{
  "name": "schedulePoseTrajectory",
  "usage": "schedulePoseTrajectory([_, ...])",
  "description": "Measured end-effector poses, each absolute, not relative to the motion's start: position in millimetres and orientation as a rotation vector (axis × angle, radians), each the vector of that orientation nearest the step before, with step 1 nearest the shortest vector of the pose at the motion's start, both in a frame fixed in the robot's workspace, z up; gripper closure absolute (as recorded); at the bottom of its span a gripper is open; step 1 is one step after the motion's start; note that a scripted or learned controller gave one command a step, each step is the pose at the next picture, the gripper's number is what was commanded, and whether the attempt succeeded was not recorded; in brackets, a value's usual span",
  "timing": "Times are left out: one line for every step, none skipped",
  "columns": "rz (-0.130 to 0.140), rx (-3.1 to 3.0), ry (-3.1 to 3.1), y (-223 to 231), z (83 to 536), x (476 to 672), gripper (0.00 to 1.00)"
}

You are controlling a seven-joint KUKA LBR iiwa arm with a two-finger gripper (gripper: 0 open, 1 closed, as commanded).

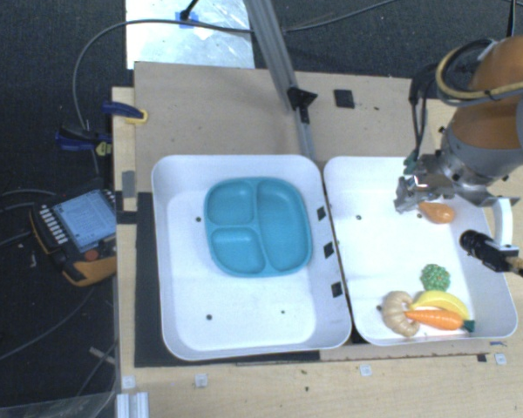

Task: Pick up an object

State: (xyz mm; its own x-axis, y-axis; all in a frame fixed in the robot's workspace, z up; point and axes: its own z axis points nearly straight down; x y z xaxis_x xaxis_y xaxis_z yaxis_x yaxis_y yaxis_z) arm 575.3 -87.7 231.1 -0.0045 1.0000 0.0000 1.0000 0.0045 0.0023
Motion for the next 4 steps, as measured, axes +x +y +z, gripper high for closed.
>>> schedulePoseTrajectory([0.002, 2.212, 2.230, -40.3, 221.1, 566.6, 1.00])
schedulePoseTrajectory([0.004, 2.210, 2.234, 12.0, 232.2, 556.4, 1.00])
schedulePoseTrajectory([0.002, 2.212, 2.232, 58.6, 222.9, 547.5, 1.00])
schedulePoseTrajectory([0.003, 2.211, 2.233, 111.0, 233.6, 529.7, 1.00])
